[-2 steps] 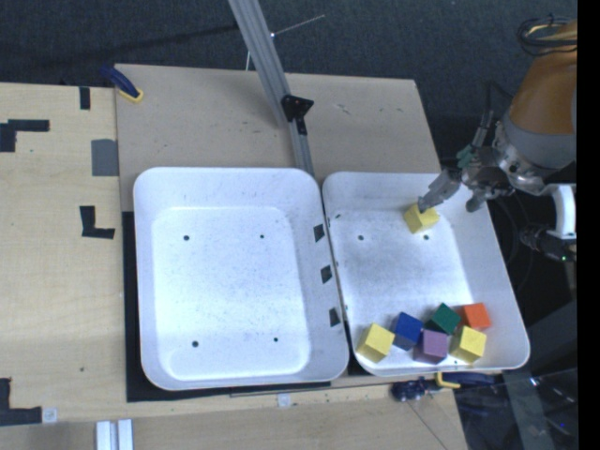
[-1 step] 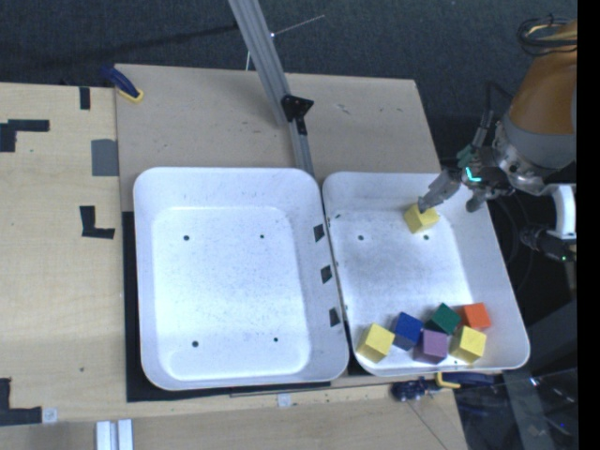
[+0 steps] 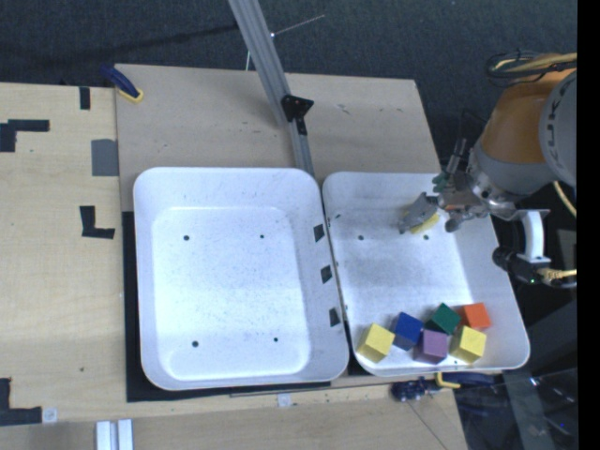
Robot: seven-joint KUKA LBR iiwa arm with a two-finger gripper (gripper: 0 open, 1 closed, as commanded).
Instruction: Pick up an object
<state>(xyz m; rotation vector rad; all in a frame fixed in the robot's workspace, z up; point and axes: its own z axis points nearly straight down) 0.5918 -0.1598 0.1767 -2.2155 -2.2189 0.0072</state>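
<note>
The gripper (image 3: 419,217) hangs over the far half of the right bin (image 3: 394,279), close to that bin's far right corner, while the blocks sit bunched along its near edge: yellow block (image 3: 377,342), blue block (image 3: 408,329), purple block (image 3: 434,344), green block (image 3: 444,319), a second yellow block (image 3: 470,344) and an orange block (image 3: 476,316). They are well apart from the gripper.

The main risk, as I judge it, is a close on bare bin floor, since nothing lies under the fingers where they hang. A second risk is in the cluster itself: the blocks touch or nearly touch, so fingers coming down among them could land on a top face or push neighbours against the near wall instead of straddling one.

Something small and yellowish shows at the fingertips, but it is too blurred to say whether it is a held thing or part of the gripper. I cannot tell how wide the jaws stand.

The left bin (image 3: 225,279) carries no blocks.
</note>
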